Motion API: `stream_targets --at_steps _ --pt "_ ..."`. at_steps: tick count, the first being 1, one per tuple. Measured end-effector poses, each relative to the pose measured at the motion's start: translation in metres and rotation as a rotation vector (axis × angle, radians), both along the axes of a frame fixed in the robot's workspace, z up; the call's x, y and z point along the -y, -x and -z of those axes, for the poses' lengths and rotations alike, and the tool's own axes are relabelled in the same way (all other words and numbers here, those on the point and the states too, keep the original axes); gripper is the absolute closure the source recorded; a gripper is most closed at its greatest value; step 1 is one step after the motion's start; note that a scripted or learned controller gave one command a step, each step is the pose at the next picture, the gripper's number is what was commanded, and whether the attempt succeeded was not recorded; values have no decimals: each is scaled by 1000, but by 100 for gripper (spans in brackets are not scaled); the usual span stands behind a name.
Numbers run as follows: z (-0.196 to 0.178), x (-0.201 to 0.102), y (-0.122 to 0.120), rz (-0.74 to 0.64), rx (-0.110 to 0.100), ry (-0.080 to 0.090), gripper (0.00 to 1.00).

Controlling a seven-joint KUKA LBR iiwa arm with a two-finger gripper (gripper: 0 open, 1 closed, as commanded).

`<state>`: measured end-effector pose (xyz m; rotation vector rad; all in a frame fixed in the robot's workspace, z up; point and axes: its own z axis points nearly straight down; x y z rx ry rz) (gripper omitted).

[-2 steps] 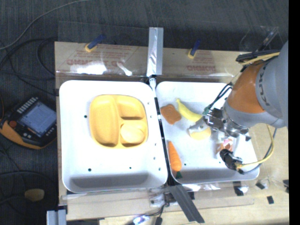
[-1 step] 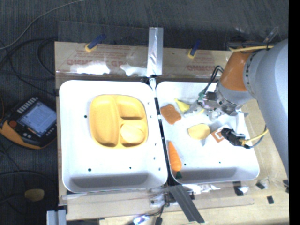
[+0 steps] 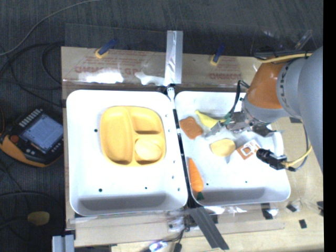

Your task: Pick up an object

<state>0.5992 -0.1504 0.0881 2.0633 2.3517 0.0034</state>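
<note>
The bench (image 3: 79, 62) holds two white bins. The left bin (image 3: 84, 156) sits just beside the right bin (image 3: 273, 185). Two clips (image 3: 106, 47) sit behind the bins.

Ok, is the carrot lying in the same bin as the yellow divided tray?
No, the carrot lies in the right bin, while the yellow divided tray sits in the left bin.
</note>
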Motion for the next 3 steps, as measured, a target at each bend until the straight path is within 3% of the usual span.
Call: stream_targets --at_steps 1,2,3 --pt "2 -52 -71 -48 -7 -2 0" --pt "-4 -52 -71 -50 -13 1 100" --pt "-92 -104 -69 -103 -16 -5 100"
